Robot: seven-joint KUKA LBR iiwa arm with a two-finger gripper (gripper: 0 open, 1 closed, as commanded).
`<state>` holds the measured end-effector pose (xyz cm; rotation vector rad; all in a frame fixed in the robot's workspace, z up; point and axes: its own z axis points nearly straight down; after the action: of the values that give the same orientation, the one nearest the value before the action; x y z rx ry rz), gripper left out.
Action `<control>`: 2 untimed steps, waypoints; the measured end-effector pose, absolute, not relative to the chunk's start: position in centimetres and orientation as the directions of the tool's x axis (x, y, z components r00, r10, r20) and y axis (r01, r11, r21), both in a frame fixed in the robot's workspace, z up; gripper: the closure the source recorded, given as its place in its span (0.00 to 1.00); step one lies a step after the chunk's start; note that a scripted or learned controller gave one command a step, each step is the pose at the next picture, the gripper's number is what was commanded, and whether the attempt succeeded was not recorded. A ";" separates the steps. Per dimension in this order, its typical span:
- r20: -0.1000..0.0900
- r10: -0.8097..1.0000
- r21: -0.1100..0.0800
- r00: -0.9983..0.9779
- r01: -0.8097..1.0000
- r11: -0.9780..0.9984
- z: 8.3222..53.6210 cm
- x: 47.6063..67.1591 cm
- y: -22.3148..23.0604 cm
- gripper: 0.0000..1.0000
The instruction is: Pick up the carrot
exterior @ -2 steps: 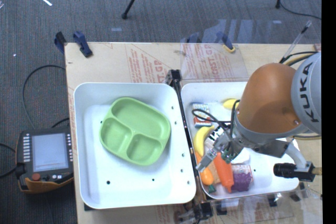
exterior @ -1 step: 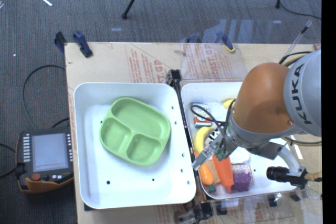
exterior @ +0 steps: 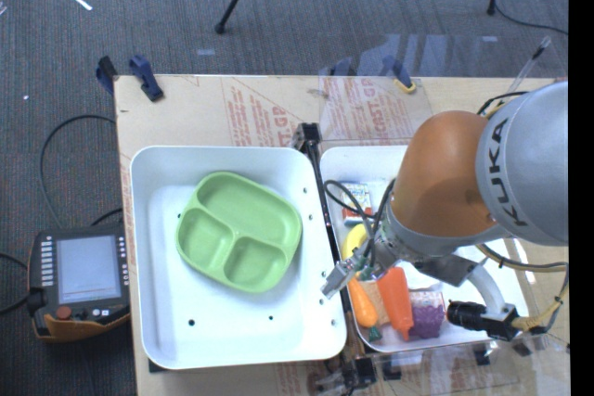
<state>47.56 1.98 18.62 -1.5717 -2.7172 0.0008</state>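
1. The carrot [exterior: 394, 301], a smooth orange taper, lies in the right bin [exterior: 371, 164] beside a purple knobbly item [exterior: 427, 312].
2. A green three-compartment plate [exterior: 239, 230] sits in the glossy left bin [exterior: 153, 292].
3. The grey arm [exterior: 520, 172] hangs over the right bin; jaws [exterior: 357, 269] sit just above the carrot, their state I cannot tell.

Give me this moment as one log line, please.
arm: over right bin | gripper: low, beside carrot | carrot: lying in bin | plate: left bin
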 end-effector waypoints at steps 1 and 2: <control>0.000 0.997 -0.005 0.071 0.997 -0.071 18.6 47.5 -1.3 0.00; 0.003 0.984 -0.008 -0.178 0.984 0.178 18.6 47.5 -4.0 0.00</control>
<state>47.46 -3.97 18.58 -2.0092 -2.4062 0.0065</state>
